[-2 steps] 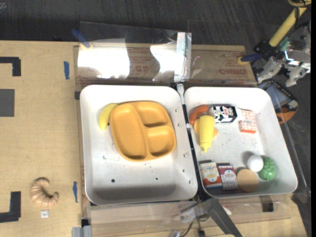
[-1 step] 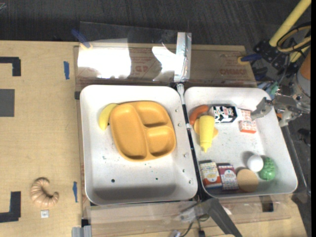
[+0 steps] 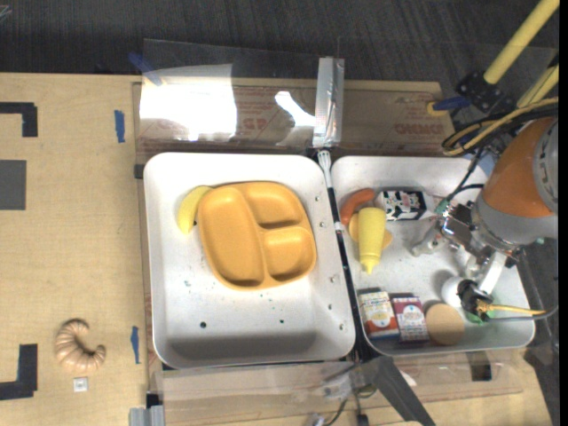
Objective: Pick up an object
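The metal tool [image 3: 432,238], its grip unreadable, hovers beside a glossy yellow plastic squeeze bottle [image 3: 370,236] with a conical tip.

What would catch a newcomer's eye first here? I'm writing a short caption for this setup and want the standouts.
The big orange divided tray fills the middle of the left bin, with a banana tucked at its left edge. In the right bin, a yellow squeeze bottle lies near the left wall, and the grey arm with its orange band reaches in from the right. A curled pastry-like toy sits alone on the bench at lower left.
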Motion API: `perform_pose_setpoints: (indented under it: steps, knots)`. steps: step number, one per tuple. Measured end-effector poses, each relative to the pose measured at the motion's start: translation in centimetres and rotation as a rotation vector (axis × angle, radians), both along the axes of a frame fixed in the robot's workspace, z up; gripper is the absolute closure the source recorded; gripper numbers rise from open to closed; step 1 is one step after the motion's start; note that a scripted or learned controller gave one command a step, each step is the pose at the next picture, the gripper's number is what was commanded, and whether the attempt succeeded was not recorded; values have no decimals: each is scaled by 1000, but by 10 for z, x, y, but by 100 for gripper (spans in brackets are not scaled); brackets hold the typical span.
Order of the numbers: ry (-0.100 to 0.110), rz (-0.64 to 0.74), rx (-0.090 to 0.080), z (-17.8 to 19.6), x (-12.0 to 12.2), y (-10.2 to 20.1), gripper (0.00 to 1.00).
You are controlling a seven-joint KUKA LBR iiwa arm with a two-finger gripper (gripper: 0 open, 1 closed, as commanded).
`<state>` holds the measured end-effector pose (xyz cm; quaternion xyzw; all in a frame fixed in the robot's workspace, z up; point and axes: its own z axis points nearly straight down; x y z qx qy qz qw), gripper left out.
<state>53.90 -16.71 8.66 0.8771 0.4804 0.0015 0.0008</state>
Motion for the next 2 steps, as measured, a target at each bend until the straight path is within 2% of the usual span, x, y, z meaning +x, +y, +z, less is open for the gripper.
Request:
perform_pose_setpoints:
  steps: [1, 2]
  knots:
    - [-3, 26, -2, 89, 45, -44, 0]
    - [1, -142, 0, 0, -7, -13, 0]
